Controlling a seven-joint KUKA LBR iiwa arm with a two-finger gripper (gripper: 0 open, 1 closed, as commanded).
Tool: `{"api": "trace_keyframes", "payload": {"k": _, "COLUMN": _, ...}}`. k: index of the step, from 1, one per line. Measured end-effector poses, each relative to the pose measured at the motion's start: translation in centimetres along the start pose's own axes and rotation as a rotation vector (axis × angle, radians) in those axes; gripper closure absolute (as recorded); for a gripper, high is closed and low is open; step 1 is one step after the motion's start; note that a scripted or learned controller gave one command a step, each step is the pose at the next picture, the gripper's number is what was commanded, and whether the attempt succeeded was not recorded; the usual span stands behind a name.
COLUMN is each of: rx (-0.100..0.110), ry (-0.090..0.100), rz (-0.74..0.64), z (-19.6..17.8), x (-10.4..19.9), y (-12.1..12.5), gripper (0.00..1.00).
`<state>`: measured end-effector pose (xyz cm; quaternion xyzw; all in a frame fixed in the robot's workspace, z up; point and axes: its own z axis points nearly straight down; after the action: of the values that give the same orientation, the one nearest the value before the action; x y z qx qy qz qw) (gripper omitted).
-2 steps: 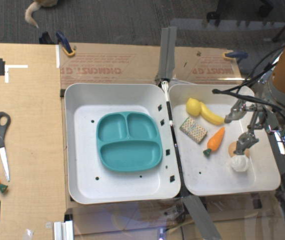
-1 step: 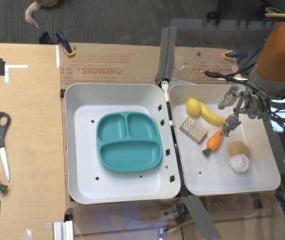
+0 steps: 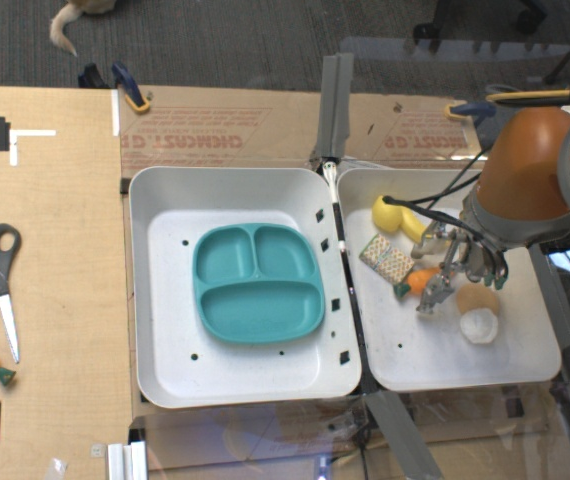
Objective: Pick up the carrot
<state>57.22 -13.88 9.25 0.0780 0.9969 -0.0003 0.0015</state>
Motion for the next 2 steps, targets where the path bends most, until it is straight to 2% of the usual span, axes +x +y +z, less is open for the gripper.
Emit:
{"api": "trace_keyframes", "payload": {"k": 1, "rx": 0.0, "ry": -0.005, "rz": -0.004, "z": -1.1, "x": -0.2, "y": 0.1, "gripper": 1.0}}
{"api": "trace_keyframes", "payload": {"k": 2, "rx": -0.001, "ry": -0.002, "rz": -0.069, "z": -13.3, "x": -0.9, "y": 7.8, "gripper": 1.0}}
